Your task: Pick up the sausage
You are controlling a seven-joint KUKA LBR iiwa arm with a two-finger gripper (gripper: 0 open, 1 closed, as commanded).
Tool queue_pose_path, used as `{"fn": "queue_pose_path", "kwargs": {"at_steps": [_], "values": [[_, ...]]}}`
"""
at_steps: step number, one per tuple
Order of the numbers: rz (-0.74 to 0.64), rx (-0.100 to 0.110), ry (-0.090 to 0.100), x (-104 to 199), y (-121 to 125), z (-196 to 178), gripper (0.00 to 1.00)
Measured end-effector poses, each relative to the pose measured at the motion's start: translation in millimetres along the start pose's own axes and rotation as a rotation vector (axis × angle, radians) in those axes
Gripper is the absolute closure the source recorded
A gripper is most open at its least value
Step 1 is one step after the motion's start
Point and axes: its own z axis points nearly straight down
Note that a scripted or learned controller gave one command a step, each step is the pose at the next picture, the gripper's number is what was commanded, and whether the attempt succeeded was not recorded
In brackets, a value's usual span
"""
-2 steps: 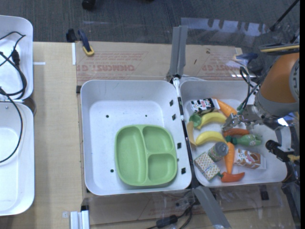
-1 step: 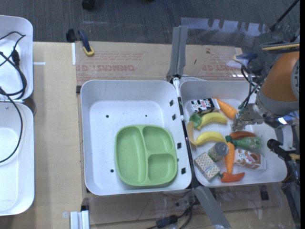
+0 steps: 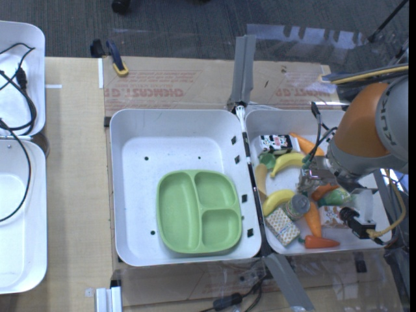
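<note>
Cardboard sheets cover the counter (image 3: 71,174), and two shallow white bins sit on it side by side, their inner rims touching. One left bin (image 3: 130,174) holds one green plate (image 3: 198,211) with three compartments, lying toward the near right corner, with bare white floor on its far and left sides.

What looks most like the sausage (image 3: 321,242) is a smooth, reddish-orange, slim piece lying flat near the right bin's (image 3: 364,239) near wall; it is too small to be sure of. Its left end sits just beside a patterned box (image 3: 283,226), and an orange carrot (image 3: 313,220) lies right above it.

Also in the right bin: two yellow bananas (image 3: 289,163), a second carrot (image 3: 311,145) at the far side, one metal can (image 3: 298,205) and one black-and-white carton (image 3: 276,142). These crowd the left half, many touching; some open floor shows right of the sausage.

The gripper (image 3: 311,175) hangs over the bin's middle, above the can and bananas, apart from the sausage. Whether it is apart or together cannot be told.
</note>
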Motion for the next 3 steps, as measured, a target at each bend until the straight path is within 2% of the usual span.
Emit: {"fn": "queue_pose_path", "kwargs": {"at_steps": [1, 2, 3], "values": [[0.001, 0.0, 0.0, 0, 0, 0, 0.0], [-0.004, -0.005, -0.001, -70, 1, -22, 0.0], [-0.048, 0.0, 0.009, -82, 21, -2, 0.0]]}}
